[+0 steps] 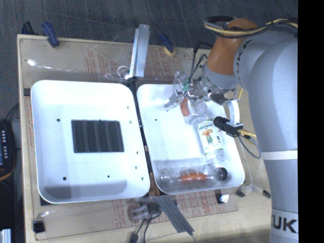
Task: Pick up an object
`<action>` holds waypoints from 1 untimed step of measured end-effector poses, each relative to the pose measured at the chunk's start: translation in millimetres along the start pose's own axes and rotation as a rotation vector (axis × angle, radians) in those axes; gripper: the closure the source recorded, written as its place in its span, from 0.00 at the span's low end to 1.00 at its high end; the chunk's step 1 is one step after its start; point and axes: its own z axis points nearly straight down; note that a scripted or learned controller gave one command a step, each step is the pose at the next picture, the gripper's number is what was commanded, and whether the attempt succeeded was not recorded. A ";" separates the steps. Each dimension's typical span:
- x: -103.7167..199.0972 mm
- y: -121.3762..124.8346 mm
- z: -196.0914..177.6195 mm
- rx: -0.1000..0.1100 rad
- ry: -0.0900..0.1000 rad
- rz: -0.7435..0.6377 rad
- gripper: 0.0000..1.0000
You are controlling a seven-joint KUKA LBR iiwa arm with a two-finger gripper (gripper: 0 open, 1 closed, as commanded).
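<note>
Clear bottle (210, 138), label unreadable, in right bin (162, 135); gripper (188, 92) above, grip indiscernible.

Two white bins (81, 92) (157, 97); two clear bottles (210, 138) (192, 175) (both right bin); three blue clamps (49, 33) (26, 28) (166, 43).

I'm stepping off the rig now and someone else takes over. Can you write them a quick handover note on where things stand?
Claw: low over the far end of the right bin; finger state unreadable from the camera view.
Objects: three clear plastic bottles in the right bin. One lies just under the claw, one with a white label along the right wall, one along the near wall.
Left bin: dark grated panel on its floor.
Done: nothing lifted.
Left: grasp and lift one bottle.
</note>
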 end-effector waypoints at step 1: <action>-28.9 13.5 47.9 -0.001 -0.001 -0.015 0.00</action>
